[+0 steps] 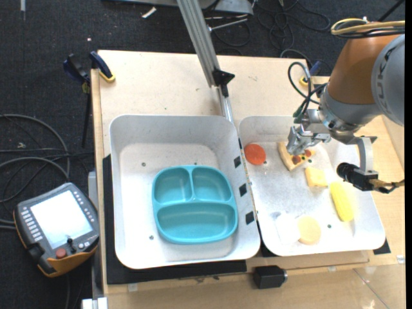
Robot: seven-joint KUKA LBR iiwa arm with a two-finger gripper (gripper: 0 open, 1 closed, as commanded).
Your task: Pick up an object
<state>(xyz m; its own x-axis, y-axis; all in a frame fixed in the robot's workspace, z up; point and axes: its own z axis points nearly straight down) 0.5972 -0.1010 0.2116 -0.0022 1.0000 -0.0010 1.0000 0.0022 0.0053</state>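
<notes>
Tabletop (161,76) of pale board, on dark carpet strewn with cables; two shallow white bins side by side.

Near left, off the tabletop: teach pendant (56,227) with a pale screen, lying on the floor.

Left bin (129,134): one teal divided plate (193,203), three compartments, nothing in them, lying flat in the near half.

Right bin (367,234), near to far:
- pale yellow round piece (309,230), near the front wall.
- yellow oblong piece (343,201), banana-like, toward the right side.
- small pale yellow block (315,177), just beyond the oblong piece.
- tan wedge-shaped piece (291,158), with a spot of orange or red, directly under the hand; its exact kind is too small to tell.
- orange round piece (255,153), near the left wall, well apart from the rest.

Arm: grey with an orange band, reaching in from the right. Hand (300,148) is low over the far part of the right bin, tips at the tan wedge-shaped piece. Whether it is released or clenched cannot be told, nor whether the piece sits between the tips.

Far: slanted metal post (196,24) rising from the far edge between the bins; a blue-and-yellow clamp (96,66) at the far left corner.

Step in hand, as judged: the grasp itself, with the hand down at its target. Next move calls for a firm closure on the wedge, then a straight lift clear of the bin walls, without nudging the block beside it.
</notes>
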